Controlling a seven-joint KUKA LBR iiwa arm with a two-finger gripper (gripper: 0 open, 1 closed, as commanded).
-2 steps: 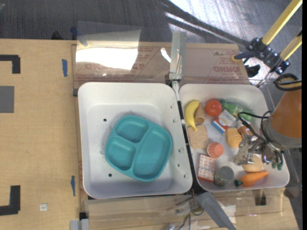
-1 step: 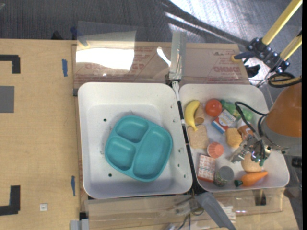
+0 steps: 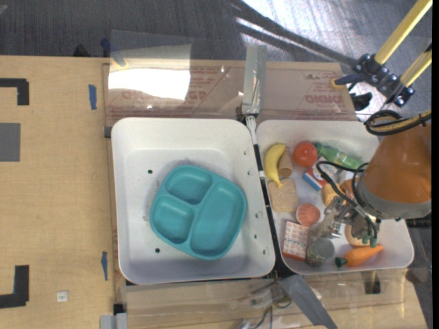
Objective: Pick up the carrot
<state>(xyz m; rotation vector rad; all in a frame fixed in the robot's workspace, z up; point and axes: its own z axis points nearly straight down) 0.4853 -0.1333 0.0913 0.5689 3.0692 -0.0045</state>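
Nearest the camera, along the right bin's [image 3: 401,258] front edge: the carrot [image 3: 364,255], orange with a green tip at its left end, lying roughly level in the front right corner, touching nothing that grips it. Just left of it a grey can [image 3: 319,251] standing upright, and further left a small red-and-white printed packet [image 3: 295,240] against the divider. The gripper [image 3: 341,219] hangs just above and left of the carrot, over the clutter between can and carrot; whether its fingers are spread or pressed together, cannot tell, too much tangle of metal and cable there. Behind it, a small round reddish piece [image 3: 309,214] and a tan slab like a slice of bread [image 3: 282,195]. Farther back: a banana [image 3: 275,163], a red tomato [image 3: 306,153], a green bottle [image 3: 339,157] lying on its side. The arm's orange band [image 3: 401,170] covers the bin's right side. Left bin [image 3: 130,142] holds a teal three-part tray [image 3: 199,212], set askew near the middle.
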